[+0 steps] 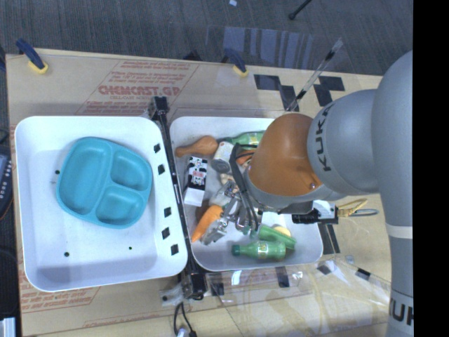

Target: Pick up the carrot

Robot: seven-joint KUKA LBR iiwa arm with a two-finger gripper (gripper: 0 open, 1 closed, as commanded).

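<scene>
The carrot [205,223] is a short orange piece lying at a slant near the left wall of the right bin [309,255]. My gripper [234,223] is low in that bin, just right of the carrot. It stands open, and its left finger [223,221] is at the carrot's upper right end. The carrot is not between the fingers. The orange band and grey wrist of the arm [284,163] hide the middle of the bin.
A green bottle [263,248] lies by the right bin's front wall, with a yellow item [280,230] above it. A brown bread-like piece [197,146] and a small printed box [196,172] sit further back. The left bin [42,258] holds a blue divided plate [104,181].
</scene>
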